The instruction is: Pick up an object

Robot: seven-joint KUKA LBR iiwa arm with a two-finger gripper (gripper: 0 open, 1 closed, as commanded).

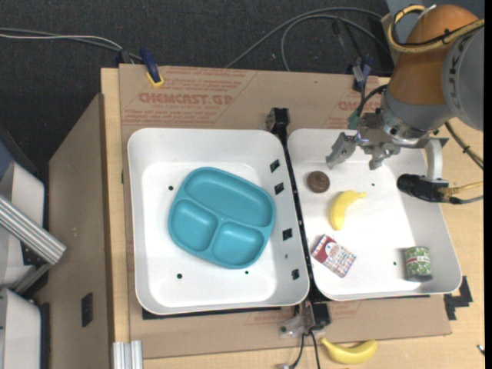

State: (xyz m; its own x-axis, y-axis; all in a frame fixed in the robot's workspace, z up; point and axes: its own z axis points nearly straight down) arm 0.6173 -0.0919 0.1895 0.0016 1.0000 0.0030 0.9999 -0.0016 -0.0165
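My gripper (358,154) hangs open over the back of the right bin (434,229), its two grey fingers spread with nothing between them. Just below and to the left of it lies a small brown round object (317,181). A yellow banana (344,207) lies a little nearer the front, in the middle of the bin. A red and white packet (333,254) rests near the bin's front left. A small green can (417,262) stands at the front right.
The left bin (146,229) holds a teal divided plate (221,217). A second banana (352,350) lies on the cardboard in front of the bins. A black divider with clips runs between the two bins.
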